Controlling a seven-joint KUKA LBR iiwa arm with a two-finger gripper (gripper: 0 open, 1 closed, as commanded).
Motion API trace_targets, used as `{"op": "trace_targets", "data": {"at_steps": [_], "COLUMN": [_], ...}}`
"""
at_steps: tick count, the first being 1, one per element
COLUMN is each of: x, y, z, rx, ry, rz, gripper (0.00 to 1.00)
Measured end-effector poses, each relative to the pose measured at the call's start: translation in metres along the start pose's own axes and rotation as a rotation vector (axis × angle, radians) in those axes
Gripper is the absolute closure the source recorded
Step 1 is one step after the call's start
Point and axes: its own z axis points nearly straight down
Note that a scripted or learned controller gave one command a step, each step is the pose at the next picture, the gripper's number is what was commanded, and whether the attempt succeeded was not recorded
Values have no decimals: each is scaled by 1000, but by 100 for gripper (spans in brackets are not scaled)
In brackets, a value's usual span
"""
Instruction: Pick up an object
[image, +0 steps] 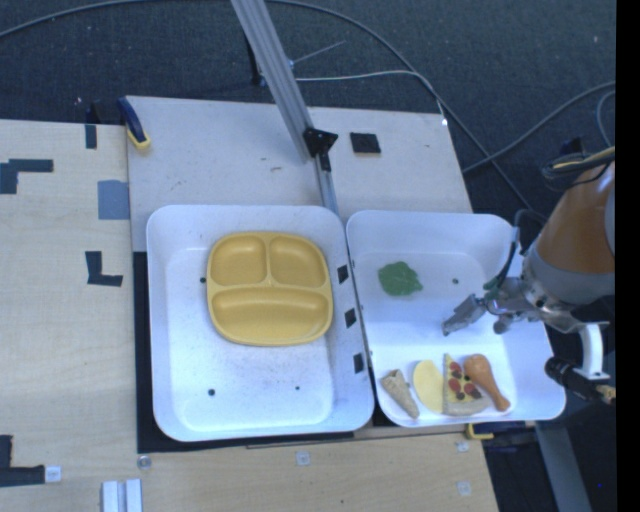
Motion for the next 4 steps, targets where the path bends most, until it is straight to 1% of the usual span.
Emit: {"op": "trace_targets", "data": {"at_steps": [1,2,3,4], "x": [0,0,-4,-8], "y": [0,1,10,10], "z": [53,39,-14,-57], "rx": [-6,-8,-9,-9], "ry": [-3,-4,-3,-2], "rz": [0,0,0,0], "gripper": [0,100,100,100]}}
